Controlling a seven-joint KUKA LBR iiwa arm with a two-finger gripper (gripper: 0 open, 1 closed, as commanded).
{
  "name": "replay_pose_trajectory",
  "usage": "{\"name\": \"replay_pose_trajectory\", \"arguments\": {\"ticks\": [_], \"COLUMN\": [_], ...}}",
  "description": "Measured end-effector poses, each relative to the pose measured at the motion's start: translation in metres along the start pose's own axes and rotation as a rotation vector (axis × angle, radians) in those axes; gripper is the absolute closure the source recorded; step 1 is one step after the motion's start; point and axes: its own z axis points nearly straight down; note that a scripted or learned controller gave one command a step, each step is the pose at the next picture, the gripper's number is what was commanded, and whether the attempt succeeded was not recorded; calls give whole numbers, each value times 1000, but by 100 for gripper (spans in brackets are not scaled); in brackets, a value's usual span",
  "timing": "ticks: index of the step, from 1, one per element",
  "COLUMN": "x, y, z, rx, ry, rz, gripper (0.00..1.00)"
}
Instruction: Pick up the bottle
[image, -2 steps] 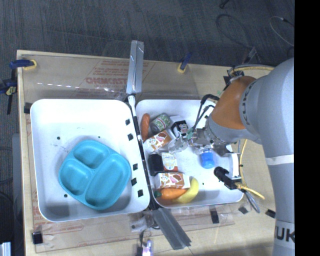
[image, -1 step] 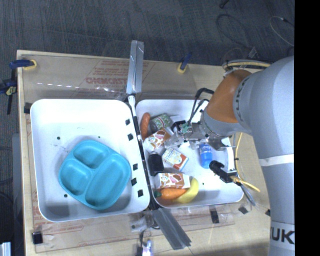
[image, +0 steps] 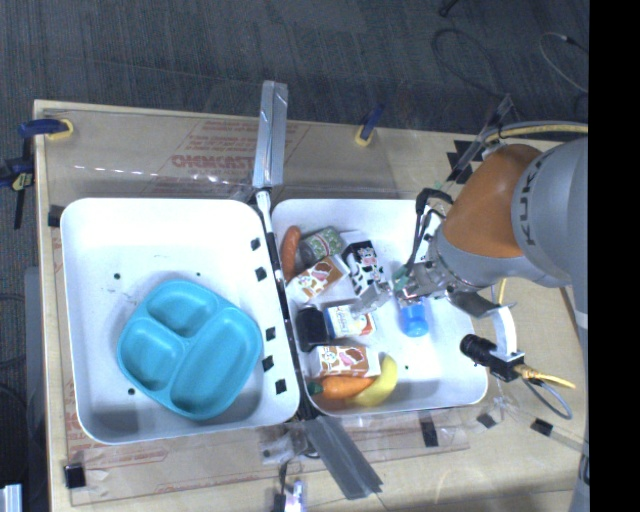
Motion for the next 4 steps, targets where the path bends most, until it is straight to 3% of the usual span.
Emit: {"name": "replay_pose_trajectory", "arguments": {"ticks": [1, 2, 3, 4], "x": [-6, -7, -17, -5], "y": [-10, -9, 50, -20], "z": [54, -32, 58, 4], "rx": [-8, -3, -1, -1], "ry": [-2, -2, -2, -1], "rz": [-57, 0, 54, -52], "gripper": [0, 0, 0, 0]}}
